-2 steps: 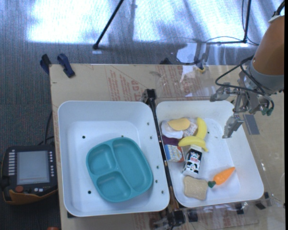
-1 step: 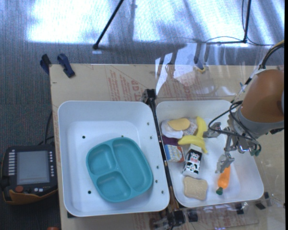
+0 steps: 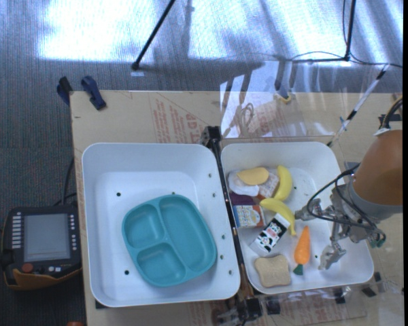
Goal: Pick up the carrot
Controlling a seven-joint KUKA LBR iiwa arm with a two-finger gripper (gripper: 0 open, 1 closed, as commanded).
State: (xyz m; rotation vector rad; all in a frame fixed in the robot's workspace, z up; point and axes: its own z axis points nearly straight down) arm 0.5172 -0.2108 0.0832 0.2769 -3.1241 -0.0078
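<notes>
Currently the carrot [image 3: 302, 247] lies in the right bin [image 3: 326, 158], in its lower half, orange body pointing up and its green top toward the near wall. Just left of it a small milk carton [image 3: 270, 235] lies tilted; a slice of bread [image 3: 273, 270] sits below that, near the carrot's green end. Higher in the same bin are two bananas [image 3: 283, 181], [image 3: 279, 210], a yellow bun-like piece [image 3: 252, 176] and a small packet [image 3: 247, 214].

The claw [image 3: 328, 257] hangs over the right bin just to the right of the carrot, apart from it. Its fingers [image 3: 324, 260] are spread, released, with nothing between them. The arm [image 3: 384, 172] comes in from the right.

The left bin [image 3: 105, 165] holds a teal divided plate [image 3: 168, 240]. Both bins rest on the worktop [image 3: 143, 114]. A pendant with a screen [image 3: 44, 240] lies on the floor to the left.
</notes>
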